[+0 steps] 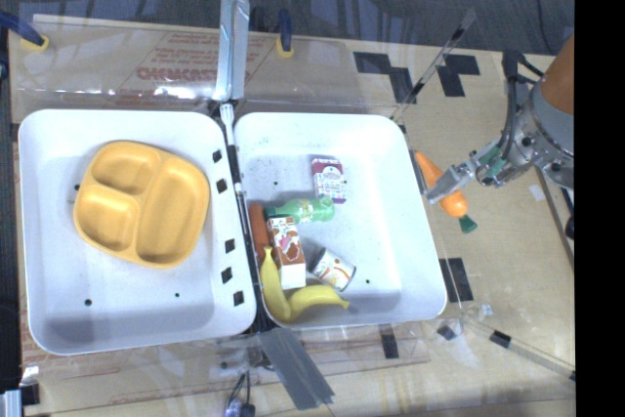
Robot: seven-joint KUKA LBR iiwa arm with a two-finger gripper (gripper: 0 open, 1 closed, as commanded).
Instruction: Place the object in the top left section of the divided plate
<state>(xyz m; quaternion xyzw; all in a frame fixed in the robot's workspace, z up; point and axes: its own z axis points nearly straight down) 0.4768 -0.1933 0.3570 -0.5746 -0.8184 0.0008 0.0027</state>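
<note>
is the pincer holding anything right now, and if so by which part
It cannot be told. The pincer hangs outside the right white bin, over an orange carrot-shaped object; an actual grip isn't visible.

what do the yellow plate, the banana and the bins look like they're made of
Plate: likely moulded plastic, matte; one even yellow, soft rounded dividers.
Banana: could be real or a plastic toy; smooth yellow skin, too small to tell.
Bins: probably thin formed plastic, slightly glossy white, with rounded corners and rims.

Red mirrored lettering on the clear sheet (pixel 186 63) behind the bins, not legible.
</note>
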